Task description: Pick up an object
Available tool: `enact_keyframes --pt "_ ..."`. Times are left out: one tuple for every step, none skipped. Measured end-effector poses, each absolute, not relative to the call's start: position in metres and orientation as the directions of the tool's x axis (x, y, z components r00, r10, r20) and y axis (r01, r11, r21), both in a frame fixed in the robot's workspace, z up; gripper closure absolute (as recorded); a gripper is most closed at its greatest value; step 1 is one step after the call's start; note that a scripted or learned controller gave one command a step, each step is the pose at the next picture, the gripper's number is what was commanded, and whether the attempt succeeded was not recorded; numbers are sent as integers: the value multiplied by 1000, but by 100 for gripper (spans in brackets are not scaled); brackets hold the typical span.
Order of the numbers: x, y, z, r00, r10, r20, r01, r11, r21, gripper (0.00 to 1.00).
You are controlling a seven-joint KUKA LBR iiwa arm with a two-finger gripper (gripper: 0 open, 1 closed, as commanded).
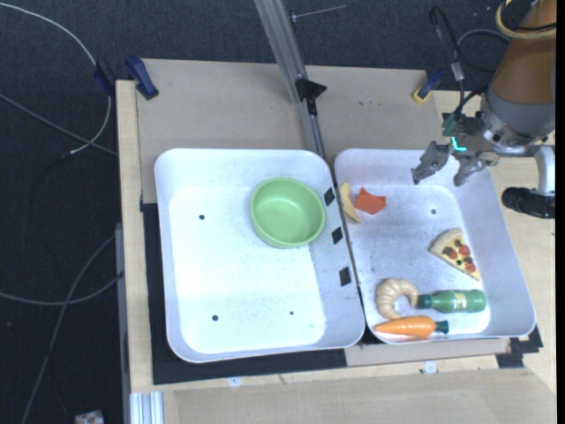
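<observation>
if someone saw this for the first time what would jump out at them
The green bowl stands out first, sitting alone in the left bin near its upper right. Next comes the toy food in the right bin: a pizza slice at the right, with a croissant, green bottle and carrot crowded along the near edge. The arm's hand hangs open over that bin's far right corner, holding nothing.

Grey arm [521,104], orange band [528,47]

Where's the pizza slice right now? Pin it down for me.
The pizza slice lies in the right bin, near its right wall, just above the green bottle and well below the gripper.
</observation>
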State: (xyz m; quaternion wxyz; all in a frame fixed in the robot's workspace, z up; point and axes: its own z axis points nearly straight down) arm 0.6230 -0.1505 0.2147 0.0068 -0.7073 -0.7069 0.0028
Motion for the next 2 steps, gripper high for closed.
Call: enact_keyframes --pt "625 -151 219 0 1000 5 1000 0 -7 0" --pt "618 -142 170 1 1000 6 1000 0 -14 0"
